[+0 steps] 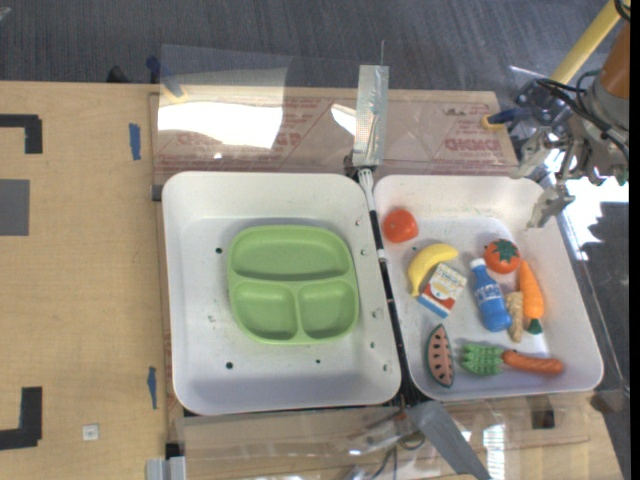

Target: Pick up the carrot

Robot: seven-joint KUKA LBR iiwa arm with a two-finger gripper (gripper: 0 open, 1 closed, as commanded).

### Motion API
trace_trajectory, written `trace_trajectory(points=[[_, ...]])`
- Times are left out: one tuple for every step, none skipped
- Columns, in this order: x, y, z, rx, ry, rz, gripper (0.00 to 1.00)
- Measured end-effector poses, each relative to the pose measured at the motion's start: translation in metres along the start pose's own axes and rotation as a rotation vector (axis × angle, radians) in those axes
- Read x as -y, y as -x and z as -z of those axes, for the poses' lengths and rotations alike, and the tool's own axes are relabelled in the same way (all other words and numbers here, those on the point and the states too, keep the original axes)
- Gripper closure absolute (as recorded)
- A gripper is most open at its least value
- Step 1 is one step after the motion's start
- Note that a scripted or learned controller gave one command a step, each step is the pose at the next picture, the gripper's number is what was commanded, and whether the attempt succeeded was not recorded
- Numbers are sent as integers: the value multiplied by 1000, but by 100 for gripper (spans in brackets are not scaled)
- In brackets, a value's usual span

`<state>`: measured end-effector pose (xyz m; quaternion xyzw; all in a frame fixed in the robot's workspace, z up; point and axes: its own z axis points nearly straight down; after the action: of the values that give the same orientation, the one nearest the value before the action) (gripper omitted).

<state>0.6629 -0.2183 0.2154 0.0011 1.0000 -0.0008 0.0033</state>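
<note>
The carrot [518,361] lies low in the right bin [585,313]; the claw's [553,200] state is unclear.

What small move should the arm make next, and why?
Probably swing the pincer down-left over the carrot. The pincer sits at the right bin's upper-right corner, apart from everything, while the carrot lies along the bin's right side, close beside the blue bottle.

Orange carrot [531,289] — green plate [293,283] — blue bottle [489,295].
</note>
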Motion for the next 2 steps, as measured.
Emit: trace_trajectory(points=[[5,-40,-115,8,-3,150,0],[5,-104,-126,3,1,47,0]])
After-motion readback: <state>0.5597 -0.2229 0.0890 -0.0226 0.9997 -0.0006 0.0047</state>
